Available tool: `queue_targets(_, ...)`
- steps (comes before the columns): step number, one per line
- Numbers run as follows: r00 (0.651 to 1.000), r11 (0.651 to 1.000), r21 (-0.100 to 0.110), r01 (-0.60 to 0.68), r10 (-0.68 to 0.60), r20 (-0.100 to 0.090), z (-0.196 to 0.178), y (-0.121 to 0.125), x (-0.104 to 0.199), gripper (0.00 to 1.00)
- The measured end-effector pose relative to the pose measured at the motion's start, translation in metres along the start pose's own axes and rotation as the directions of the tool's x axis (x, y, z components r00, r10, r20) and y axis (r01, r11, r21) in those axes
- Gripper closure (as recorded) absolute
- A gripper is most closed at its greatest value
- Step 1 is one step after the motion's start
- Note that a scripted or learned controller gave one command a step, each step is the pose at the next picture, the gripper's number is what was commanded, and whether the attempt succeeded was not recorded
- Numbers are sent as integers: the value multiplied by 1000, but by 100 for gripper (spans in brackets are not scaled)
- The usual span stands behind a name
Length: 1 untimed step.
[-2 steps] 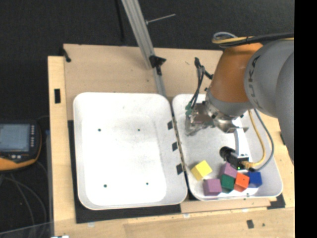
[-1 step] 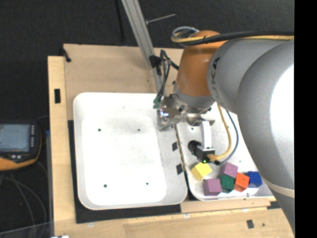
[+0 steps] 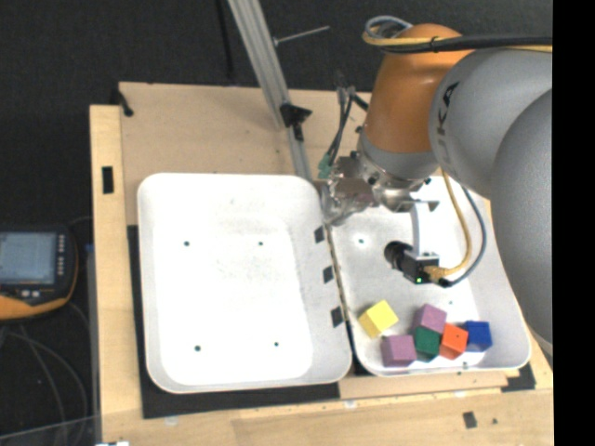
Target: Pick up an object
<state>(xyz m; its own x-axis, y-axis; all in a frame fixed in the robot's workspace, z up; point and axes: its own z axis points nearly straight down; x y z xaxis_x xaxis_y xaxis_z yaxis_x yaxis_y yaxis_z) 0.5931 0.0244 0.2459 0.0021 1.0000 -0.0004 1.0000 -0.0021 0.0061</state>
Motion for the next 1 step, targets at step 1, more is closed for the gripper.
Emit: queue_targets(1,1000,1000,11,8,-8,-1,52,-19,40,100)
